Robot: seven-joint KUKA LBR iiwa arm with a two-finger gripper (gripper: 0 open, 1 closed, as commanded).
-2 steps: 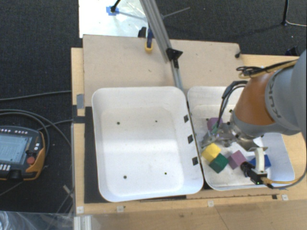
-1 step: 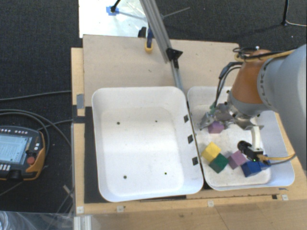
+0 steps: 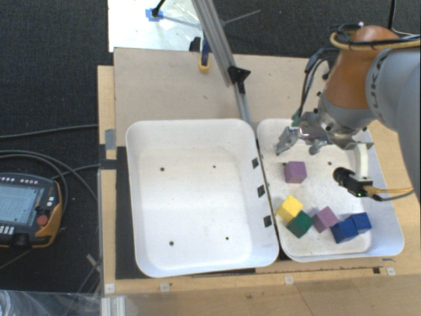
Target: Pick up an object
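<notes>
The hand [image 3: 299,140] hangs over the far end of the right bin [image 3: 388,242]. Its two fingers are spread open, and nothing is between them.

The closest thing to pick up is the purple block [image 3: 295,172]. It sits by itself on the floor of the right bin, just toward the near side from the hand, almost right under it. The block is square, so it has no long side to line up with. It looks a little turned, so the hand may need to twist a bit to meet its flat sides.

The other blocks sit in a bunch farther toward the near edge. There is a yellow block [image 3: 289,209] touching a green block [image 3: 300,224], then a smaller purple block [image 3: 324,218], then two blue blocks [image 3: 350,226] side by side. They are packed close, so they look harder to grab.

The left bin [image 3: 141,242] on the tabletop [image 3: 171,84] has no blocks in it.

I think the best move is a short slide toward the near side, then straight down over the lone purple block.
</notes>
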